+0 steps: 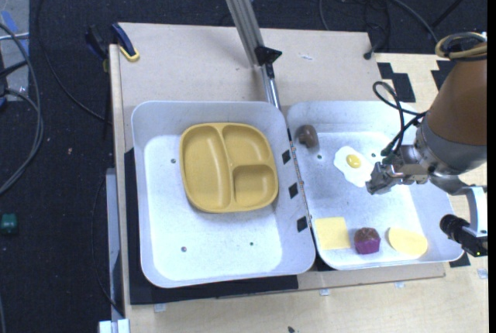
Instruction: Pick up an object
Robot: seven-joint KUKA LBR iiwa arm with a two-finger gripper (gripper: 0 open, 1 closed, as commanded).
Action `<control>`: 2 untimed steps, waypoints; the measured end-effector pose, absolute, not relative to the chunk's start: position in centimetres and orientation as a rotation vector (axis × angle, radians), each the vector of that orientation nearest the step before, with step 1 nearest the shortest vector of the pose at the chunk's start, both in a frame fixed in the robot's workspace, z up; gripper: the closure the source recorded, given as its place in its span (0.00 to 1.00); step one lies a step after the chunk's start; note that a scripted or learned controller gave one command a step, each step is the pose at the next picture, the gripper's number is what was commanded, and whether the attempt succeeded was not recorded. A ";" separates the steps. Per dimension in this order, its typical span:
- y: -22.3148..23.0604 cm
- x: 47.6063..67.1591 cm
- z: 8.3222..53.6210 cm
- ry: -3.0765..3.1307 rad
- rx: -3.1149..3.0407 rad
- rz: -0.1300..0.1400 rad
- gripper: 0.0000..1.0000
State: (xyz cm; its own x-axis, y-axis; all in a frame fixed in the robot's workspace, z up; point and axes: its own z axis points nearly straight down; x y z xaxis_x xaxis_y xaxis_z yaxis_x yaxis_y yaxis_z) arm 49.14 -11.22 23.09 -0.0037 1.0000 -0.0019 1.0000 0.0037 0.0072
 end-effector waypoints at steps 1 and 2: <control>-11.2 49.3 27.3 2.222 2.215 0.003 1.00; -6.1 50.8 27.5 2.229 2.213 0.004 1.00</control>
